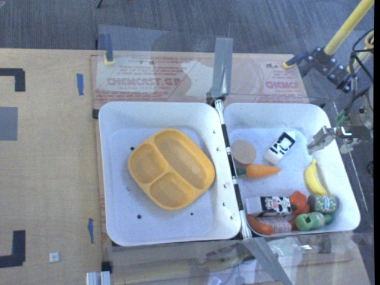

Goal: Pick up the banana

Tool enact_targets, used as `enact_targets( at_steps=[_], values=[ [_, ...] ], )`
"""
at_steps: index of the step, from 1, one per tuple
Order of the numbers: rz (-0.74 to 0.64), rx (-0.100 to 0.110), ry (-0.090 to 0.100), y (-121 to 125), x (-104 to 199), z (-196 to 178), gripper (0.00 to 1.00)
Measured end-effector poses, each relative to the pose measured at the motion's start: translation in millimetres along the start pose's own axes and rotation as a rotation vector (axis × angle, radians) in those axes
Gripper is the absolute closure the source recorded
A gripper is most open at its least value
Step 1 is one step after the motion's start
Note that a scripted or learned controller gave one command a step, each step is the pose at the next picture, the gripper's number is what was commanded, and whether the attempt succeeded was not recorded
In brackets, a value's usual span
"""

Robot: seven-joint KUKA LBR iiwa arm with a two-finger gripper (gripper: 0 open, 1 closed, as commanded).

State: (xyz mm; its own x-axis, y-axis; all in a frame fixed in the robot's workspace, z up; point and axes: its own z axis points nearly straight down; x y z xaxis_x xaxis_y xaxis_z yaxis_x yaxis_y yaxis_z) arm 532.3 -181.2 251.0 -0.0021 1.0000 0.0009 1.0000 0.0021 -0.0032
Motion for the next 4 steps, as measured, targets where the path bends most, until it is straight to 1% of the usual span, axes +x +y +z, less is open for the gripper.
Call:
enact_targets(
  at_steps=[1,2,3,4],
  values=[
    [0.081,-0.005,0.001,-35.8,-24.1,155.0,0.00],
    [0.295,-0.003,0.012,0.8,-19.7,162.7,0.00],
    [0.296,-0.010,0.004,1.7,-22.4,153.0,1.00],
    [0.201,-0.003,-0.002,23.6,-26.7,81.4,1.00]
  ],
)
